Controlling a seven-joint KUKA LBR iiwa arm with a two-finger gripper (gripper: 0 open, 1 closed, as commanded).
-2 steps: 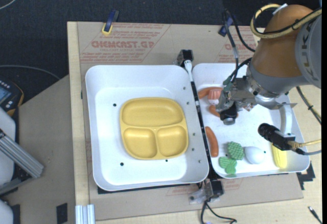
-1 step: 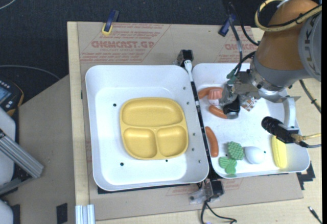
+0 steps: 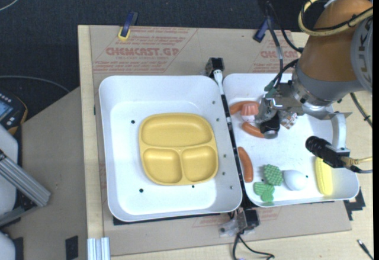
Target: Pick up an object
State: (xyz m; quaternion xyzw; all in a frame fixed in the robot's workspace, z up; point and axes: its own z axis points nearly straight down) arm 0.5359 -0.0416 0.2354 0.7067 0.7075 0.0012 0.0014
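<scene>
Starting at the left, the cardboard-covered worktop [image 3: 89, 105] carries the left bin [image 3: 118, 93]. One thing lies in it: a yellow divided plate [image 3: 176, 147], flat in the middle, with one long compartment and two small ones.

Over the centre rim and into the right bin [image 3: 296, 146], where all the pickable pieces are. Near the left wall, at the far side, a short reddish sausage [image 3: 235, 108] lies just beside a pink-and-white piece [image 3: 249, 111]. Below them is a curved orange sausage [image 3: 251, 130]. Further toward the near edge there's a longer orange sausage [image 3: 245, 163] lying along the wall.

The hand [image 3: 269, 124] is low over the curved orange sausage's right end, right beside that cluster. How far open it is, I cannot tell from here, and nothing can be seen in its hold.

On to the right along the near edge are two green pieces [image 3: 272, 173], touching each other, then a white egg [image 3: 295, 180], then a yellow piece [image 3: 323, 177] by the right wall. The arm [image 3: 337, 28] looms above.
</scene>
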